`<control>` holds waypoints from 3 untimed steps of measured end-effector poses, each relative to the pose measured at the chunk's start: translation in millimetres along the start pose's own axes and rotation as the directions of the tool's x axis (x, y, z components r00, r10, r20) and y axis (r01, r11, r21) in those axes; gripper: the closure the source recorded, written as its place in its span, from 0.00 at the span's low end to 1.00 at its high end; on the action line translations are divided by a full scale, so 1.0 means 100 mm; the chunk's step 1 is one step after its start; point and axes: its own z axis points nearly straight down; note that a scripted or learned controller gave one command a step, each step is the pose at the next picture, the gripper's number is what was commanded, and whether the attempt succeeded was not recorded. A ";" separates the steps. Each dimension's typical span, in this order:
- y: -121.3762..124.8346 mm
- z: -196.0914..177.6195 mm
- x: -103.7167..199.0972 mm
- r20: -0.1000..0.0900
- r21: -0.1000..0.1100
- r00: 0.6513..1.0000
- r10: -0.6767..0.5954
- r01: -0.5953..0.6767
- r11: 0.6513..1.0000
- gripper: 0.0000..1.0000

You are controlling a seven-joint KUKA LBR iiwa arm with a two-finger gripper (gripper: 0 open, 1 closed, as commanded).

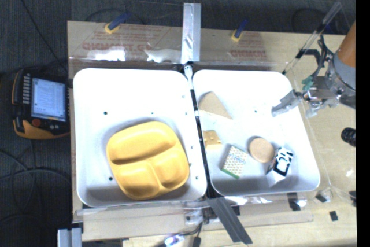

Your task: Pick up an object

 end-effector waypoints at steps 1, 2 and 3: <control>0.25 1.17 0.30 -0.001 0.001 1.000 0.017 -0.017 1.000 0.00; 0.38 1.84 -0.36 -0.005 -0.002 1.000 -0.002 0.002 1.000 0.00; 0.38 1.75 -0.36 -0.005 0.000 1.000 -0.002 0.002 1.000 1.00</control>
